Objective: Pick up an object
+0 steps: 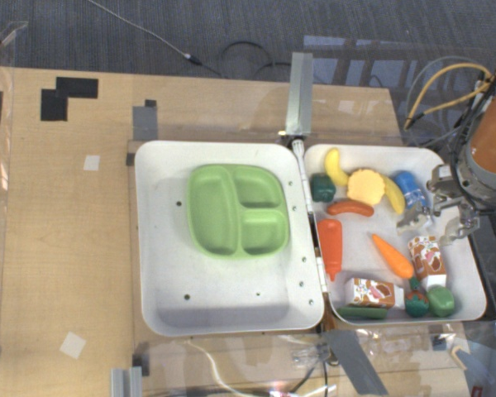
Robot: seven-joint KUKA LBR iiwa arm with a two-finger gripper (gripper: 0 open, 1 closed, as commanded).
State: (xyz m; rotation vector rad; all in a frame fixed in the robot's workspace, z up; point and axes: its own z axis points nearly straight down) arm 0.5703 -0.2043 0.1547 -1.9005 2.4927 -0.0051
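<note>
The end effector [436, 218] hangs over the right-hand bin [471, 304] near its right wall, at the end of the grey arm [489, 151] with its orange band, which enters from the right. Its two metal fingers [414, 217] stand spread, with nothing visible between them; one tip sits just beside a blue object [407, 185], the other above bare bin floor. The right bin holds a crowd of toy foods: a yellow banana [336, 167] at the top, a dark green piece [322, 188] beside it, a round yellow item [366, 186], a red sausage [350, 208], a tall orange-red piece [331, 246] along the left wall, an orange carrot [393, 255] lying at a slant in the middle, a small carton [427, 257] just under the end effector, a printed box [372, 292] near the front wall, and a green round piece [441, 302] in the front right corner. The left bin [161, 246] carries a light green divided tray [236, 210], lying flat near its centre. Both bins sit side by side on the wooden desk [58, 222], where black patches [64, 96] mark the far left.
</note>
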